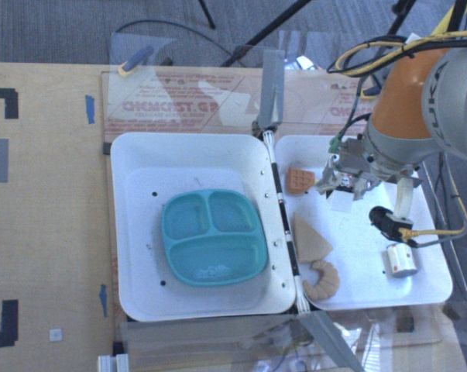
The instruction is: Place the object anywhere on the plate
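A teal plate with three compartments lies in the left bin. In the right bin lie a small orange waffle piece, a tan wedge like a slice of bread and a curled croissant. My gripper hangs over the upper part of the right bin, just right of the waffle piece and apart from it. Nothing shows between its fingers.
A clear divider wall runs between the two bins. A black and white cable plug trails from the arm over the right bin's right side. Tripod legs and cables stand behind the bench.
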`<act>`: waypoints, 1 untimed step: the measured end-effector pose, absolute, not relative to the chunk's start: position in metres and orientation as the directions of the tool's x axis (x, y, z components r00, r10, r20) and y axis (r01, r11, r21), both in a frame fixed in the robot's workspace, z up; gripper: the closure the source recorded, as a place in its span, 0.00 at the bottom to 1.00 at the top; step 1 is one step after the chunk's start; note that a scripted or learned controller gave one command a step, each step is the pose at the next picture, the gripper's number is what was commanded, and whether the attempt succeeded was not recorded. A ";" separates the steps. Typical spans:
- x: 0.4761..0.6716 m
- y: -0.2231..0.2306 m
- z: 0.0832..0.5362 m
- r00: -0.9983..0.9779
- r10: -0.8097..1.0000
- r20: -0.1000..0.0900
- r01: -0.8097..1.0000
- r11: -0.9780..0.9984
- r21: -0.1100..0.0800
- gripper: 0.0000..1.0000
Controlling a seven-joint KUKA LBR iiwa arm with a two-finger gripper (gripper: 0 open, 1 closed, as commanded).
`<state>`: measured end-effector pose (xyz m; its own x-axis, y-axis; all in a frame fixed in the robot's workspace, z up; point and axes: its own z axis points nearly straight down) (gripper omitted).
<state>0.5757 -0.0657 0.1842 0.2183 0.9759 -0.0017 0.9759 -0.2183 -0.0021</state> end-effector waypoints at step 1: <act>0.602 0.005 0.184 0.126 0.992 0.000 0.992 -0.126 0.001 1.00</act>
<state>0.6018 0.0053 0.1843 0.1263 0.9920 -0.0003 0.9920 -0.1263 0.0011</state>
